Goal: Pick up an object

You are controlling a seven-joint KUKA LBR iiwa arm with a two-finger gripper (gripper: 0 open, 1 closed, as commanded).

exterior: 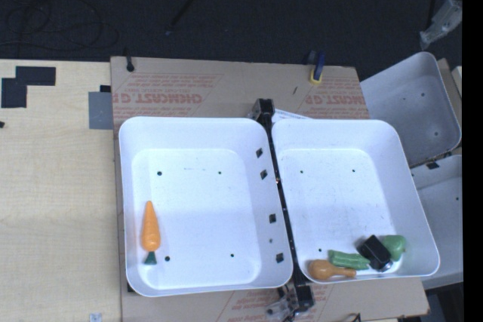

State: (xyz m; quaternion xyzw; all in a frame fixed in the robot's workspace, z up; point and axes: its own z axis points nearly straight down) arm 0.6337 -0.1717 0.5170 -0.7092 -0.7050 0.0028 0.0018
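Orange pear-shaped toy [330,270], green pod [349,260] and black block [375,252] are clustered at the right bin's [339,139] near edge.
A carrot [150,227] is laid lengthwise by the left bin's [189,133] near-left corner. The pincer's state cannot be told, nor which way the objects lie from it.

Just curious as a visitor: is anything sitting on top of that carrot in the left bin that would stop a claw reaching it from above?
Nothing visible. The carrot lies alone near the left bin's left wall, uncovered.
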